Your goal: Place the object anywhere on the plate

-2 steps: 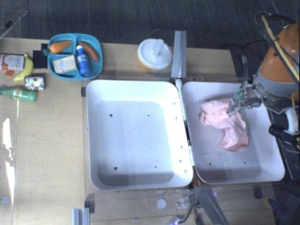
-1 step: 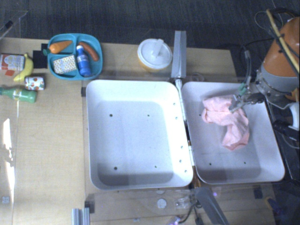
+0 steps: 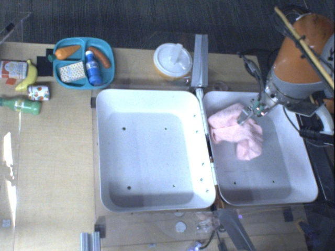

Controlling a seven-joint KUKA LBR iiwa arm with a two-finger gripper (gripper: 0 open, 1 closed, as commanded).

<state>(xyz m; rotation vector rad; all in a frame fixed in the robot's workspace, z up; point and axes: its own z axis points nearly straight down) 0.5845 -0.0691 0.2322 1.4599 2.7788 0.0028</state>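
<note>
a light wooden bench (image 3: pixel 52 166) carries two shallow white bins, the left bin (image 3: pixel 152 150) and the right bin (image 3: pixel 272 177), and no writing on the small packages at the far left can be read. a crumpled pink cloth (image 3: pixel 235 132) lies in the back left part of the right bin. the gripper (image 3: pixel 251 113) sits at the cloth's upper edge, and i cannot tell how it stands or if it has hold of the cloth.

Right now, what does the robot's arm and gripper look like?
The arm is a rounded orange section over grey, entering from the right. Dark cables run beside it. Its wrist narrows to a small metallic gripper with thin fingers showing a hint of green.
</note>
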